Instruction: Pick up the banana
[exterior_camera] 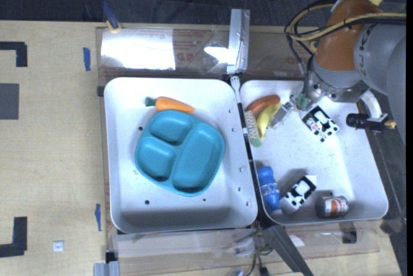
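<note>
Against the left wall of the right bin (361, 168), close to its far corner, lay the banana (262, 120), with an orange-red fruit (263, 102) touching it on the far side. The end effector (281, 115) stood just to the right of the banana, its silvery fingers (278, 117) pointing down and leftward at the fruit's right flank. Whether those fingers were spread or pressed together could not be told, and nothing showed between them, so the banana did not look gripped.

To do this step well, the fingers would likely need to straddle the banana across its narrow width, not along its length. The bin wall to the banana's left leaves little room for a finger there, so a closing line running along the wall seems safer. The orange-red fruit could be caught too; a grasp toward the banana's near end would probably avoid it.

From the banana, the grey arm (381, 55) ran back to the right and far side, its orange band (342, 36) above the wrist, which tilted toward the banana.
</note>
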Robot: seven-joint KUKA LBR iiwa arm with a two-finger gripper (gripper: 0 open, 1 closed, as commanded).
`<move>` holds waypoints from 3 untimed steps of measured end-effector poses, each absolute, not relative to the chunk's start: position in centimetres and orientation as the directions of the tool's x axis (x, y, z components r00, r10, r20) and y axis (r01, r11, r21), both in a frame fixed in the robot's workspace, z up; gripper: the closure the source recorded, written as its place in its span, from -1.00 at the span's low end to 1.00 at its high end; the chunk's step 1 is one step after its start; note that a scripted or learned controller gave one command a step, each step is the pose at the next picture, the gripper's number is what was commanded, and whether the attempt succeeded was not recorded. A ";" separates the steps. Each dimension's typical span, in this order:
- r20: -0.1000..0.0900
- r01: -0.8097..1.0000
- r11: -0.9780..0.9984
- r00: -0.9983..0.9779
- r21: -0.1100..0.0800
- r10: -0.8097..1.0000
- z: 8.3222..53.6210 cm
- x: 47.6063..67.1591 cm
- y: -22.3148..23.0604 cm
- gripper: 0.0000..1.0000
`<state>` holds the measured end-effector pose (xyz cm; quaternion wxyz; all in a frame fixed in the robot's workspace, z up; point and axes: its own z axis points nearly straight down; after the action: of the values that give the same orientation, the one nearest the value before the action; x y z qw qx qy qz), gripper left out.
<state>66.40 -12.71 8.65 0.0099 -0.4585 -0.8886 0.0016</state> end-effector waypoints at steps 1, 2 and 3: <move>0.000 0.736 0.677 -0.677 0.002 0.736 18.6 61.7 -3.6 -1.00; -0.001 0.663 0.749 -0.749 0.001 0.663 12.0 52.6 -12.6 -1.00; -0.006 0.471 0.882 -0.882 0.003 0.471 18.6 56.7 -8.4 -1.00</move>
<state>56.74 -8.35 18.55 -0.0033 -0.2428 -0.9701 -0.0009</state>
